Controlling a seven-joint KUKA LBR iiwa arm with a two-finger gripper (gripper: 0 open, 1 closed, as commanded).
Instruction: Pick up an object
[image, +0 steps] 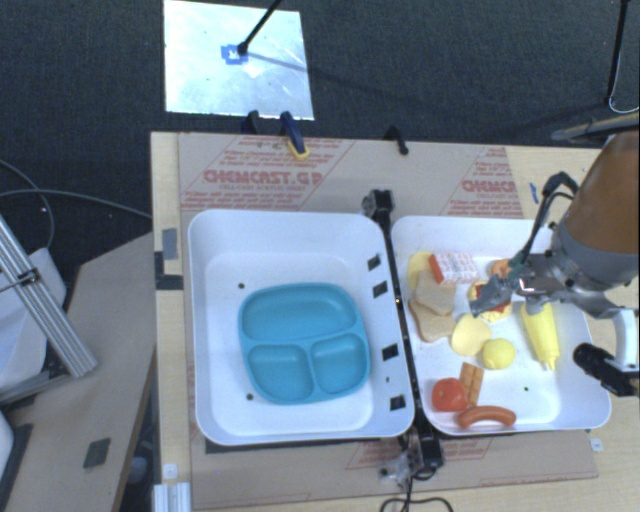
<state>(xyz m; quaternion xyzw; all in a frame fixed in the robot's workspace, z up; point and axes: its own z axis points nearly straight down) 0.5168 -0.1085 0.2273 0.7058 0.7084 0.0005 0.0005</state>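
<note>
Bench (330, 165): a brown board printed with red lettering, carrying both bins side by side.
Left bin (215, 300): white and shallow, holding the tray.
Right bin (585, 395): white, touching the left bin along a black clipped seam, and crowded with toy food.
Arm (610, 215): comes in from the right, orange band above a grey wrist, leaning over the right bin's far right part.
Tray (303, 342): light blue, three compartments, lying flat in the middle of the left bin.
Gripper (497, 293): low over the upper middle of the right bin, right among the food; from here I cannot tell whether it has anything.
Bread (432, 310): tan slices at the left of the right bin, just left of the gripper.
Banana (542, 332): yellow, lying lengthwise just right of the gripper.
Box (455, 267): small, red and white, near the bin's top, up and left of the gripper.
Sausage (487, 417): reddish, curved, along the bin's near edge.
Lemon (498, 353): yellow, below the gripper, beside a paler round piece.
Tomato (448, 395): red, near the lower left corner, touching an orange stick.
</note>
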